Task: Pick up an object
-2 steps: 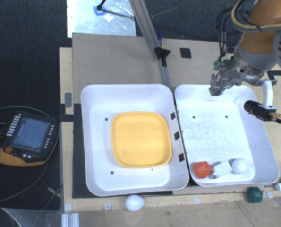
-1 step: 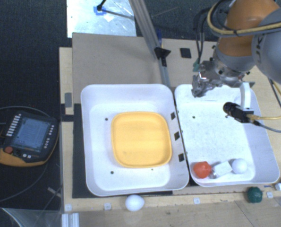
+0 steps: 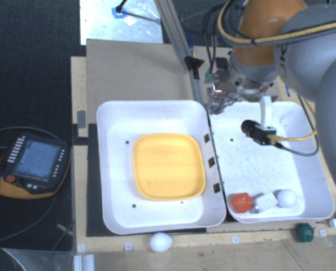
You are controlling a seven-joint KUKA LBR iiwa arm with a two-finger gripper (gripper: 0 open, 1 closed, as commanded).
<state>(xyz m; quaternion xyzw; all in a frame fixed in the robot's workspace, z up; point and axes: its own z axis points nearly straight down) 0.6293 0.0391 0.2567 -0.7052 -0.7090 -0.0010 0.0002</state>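
Looking down from my remote station, I record the following.

Arm: I see the grey arm with its orange band entering from the upper right of the frame, wrist above the top edge of the right bin.

Pincer: the gripper sits at the upper left corner of the right bin, near the divide between the bins. I cannot tell how far it is open; I see nothing in its grasp.

Left bin: the left bin carries a yellow plate, lying flat near its middle.

Right bin, lower part: an orange ball, a small white block and a white ball lie in a row along the bottom edge, touching or just beside one another, well apart from the pincer.

Cable: a yellow cable with a black fitting hangs over the upper middle of the right bin.

Bench edge: a white egg lies below the left bin; a green ball lies at lower right.

Frame left: a handheld control pad rests on dark flooring.
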